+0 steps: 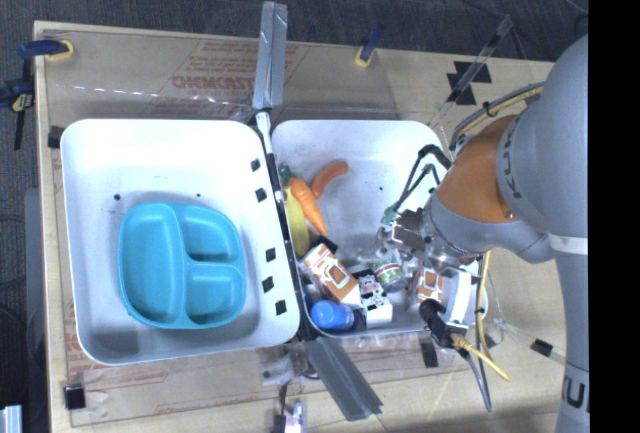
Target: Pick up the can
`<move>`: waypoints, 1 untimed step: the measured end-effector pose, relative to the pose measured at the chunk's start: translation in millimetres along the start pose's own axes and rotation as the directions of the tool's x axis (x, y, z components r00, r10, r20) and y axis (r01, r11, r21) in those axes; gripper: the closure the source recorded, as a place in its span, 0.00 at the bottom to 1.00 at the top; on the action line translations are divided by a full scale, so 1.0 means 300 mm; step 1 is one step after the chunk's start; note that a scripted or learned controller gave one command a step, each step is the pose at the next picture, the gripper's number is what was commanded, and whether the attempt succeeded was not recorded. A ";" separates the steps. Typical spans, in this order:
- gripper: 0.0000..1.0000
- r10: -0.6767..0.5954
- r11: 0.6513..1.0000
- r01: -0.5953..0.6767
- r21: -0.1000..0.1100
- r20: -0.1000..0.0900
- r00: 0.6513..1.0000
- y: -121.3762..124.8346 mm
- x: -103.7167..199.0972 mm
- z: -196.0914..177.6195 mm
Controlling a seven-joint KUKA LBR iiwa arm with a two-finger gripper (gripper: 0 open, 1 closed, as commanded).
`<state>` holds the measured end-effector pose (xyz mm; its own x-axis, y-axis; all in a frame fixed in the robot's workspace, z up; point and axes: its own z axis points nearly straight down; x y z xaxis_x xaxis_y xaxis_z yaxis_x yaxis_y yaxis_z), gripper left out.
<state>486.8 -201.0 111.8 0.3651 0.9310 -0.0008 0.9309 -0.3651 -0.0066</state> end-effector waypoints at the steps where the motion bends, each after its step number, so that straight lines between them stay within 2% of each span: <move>1: 1.00 0.176 0.984 -0.176 -0.002 -0.002 0.984 0.078 0.201 -0.379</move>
